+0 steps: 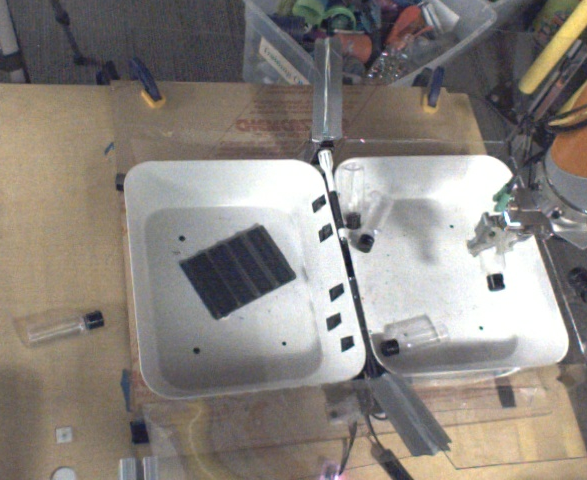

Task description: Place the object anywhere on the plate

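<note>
Over the right bin's (533, 298) right edge hangs my claw (489, 240); its opening I cannot tell, nothing visibly held. Vials: one (357, 208) at this bin's far left, one (410, 333) near its front. Dark plate (237, 270) lies in the left bin (148, 258). Arm mostly cut off at right.

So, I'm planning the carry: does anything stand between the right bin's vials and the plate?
Only the bins' adjoining rims, with black tabs along them. The plate lies flat in the left bin beyond.
</note>
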Tool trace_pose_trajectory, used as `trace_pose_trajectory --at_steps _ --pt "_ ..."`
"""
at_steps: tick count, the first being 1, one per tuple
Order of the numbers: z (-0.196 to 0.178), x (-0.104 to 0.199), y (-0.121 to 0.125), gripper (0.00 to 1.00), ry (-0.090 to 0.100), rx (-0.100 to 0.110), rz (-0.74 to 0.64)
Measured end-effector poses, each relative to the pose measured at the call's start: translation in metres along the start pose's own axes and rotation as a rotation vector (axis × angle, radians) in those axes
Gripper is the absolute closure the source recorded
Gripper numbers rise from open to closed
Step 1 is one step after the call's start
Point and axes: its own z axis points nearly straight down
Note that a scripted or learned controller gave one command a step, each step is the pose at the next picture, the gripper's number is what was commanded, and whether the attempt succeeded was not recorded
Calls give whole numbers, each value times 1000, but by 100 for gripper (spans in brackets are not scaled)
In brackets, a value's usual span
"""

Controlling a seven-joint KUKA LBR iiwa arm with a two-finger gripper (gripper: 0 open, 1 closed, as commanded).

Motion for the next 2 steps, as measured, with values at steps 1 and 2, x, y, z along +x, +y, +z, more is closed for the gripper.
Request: trace_pose_trajectory --at_steps 1,2 --pt "-3 56 43 100 -1 3 459" --pt "20 127 31 100 -2 7 679"
